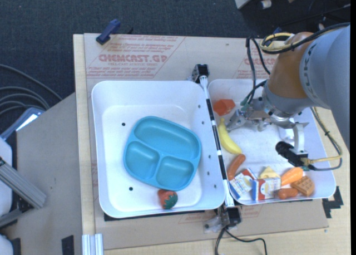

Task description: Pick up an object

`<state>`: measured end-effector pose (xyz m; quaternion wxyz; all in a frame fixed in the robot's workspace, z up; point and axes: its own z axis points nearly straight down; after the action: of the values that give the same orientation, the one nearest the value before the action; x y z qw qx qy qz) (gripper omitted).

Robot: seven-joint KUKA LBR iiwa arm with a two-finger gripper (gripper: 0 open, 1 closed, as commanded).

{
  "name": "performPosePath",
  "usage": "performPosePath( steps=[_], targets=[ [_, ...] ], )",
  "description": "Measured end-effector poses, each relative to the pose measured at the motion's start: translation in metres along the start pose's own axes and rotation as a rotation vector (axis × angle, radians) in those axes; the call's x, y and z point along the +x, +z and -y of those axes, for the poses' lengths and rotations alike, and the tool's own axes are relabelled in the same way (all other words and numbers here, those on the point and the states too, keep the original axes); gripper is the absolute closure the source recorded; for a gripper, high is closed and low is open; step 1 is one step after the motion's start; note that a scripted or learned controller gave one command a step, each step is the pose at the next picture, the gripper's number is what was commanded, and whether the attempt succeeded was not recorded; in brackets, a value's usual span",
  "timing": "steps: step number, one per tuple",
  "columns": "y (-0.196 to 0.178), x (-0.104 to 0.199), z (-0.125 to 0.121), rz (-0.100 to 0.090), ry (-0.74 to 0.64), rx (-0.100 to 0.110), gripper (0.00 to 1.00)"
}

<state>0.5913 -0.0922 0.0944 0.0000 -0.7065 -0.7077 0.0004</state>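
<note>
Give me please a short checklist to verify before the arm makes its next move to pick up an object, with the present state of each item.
1. Gripper is over the right bin: ok.
2. A target lies close to the gripper: ok, the banana and the orange-red piece are beside it.
3. Something is held between the fingers: cannot tell.
4. Cable near the black wrist part is free of the toys: cannot tell.
5. Left bin items lie apart from the arm: ok, the blue tray and strawberry are away from it.
</note>
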Motion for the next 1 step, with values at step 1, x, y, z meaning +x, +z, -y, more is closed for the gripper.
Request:
performPosePath(
  steps=[1],
  targets=[
    [0.0099,-0.0015,-0.0156,0.0,0.0,-0.001,0.0]
  ],
)
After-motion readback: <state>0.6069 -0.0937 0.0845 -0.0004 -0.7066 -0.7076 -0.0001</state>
